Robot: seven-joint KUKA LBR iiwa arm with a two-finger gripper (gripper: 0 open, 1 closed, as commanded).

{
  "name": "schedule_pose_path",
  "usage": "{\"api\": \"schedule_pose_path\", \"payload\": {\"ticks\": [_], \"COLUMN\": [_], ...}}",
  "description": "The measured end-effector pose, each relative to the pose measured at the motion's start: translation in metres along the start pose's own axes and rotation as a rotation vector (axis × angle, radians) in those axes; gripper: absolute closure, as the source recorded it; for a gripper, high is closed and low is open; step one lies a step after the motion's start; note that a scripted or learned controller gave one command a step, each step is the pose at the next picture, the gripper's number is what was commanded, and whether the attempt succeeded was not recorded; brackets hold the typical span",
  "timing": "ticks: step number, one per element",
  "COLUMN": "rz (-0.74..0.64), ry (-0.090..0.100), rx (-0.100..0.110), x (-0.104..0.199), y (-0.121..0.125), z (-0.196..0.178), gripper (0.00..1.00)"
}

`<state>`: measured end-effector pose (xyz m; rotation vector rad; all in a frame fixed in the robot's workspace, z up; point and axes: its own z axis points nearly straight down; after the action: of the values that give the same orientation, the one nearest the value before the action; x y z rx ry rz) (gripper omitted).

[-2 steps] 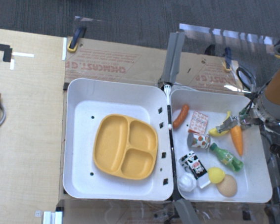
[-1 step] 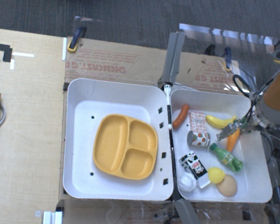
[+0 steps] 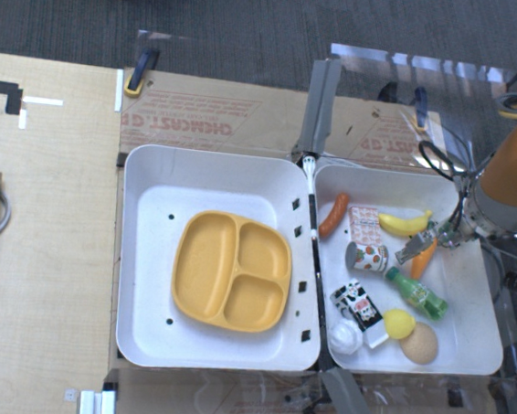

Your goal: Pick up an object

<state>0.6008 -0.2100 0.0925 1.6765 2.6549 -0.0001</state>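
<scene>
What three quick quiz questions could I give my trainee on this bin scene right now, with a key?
1. True or false: the yellow divided plate lies in the same bin as the banana.
2. Which item lies nearest the hand? A) carrot B) egg C) sausage
3. Fill in: the green bottle lies in the ____ bin of the view.

Key
1. False: the plate lies alone in the left bin; the banana is in the right one.
2. A: the carrot sits just beneath the hand.
3. Right.
</scene>
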Motion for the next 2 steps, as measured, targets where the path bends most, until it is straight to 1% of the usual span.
{"api": "schedule_pose_path", "payload": {"ticks": [1, 2], "rz": [-0.124, -0.123], "ry": [-0.001, -0.003], "rx": [-0.001, -0.003], "x": [0.0015, 0.0007], "y": [0.0276, 0.0282], "z": [0.0001, -0.0094], "gripper": [0.00, 1.00]}}
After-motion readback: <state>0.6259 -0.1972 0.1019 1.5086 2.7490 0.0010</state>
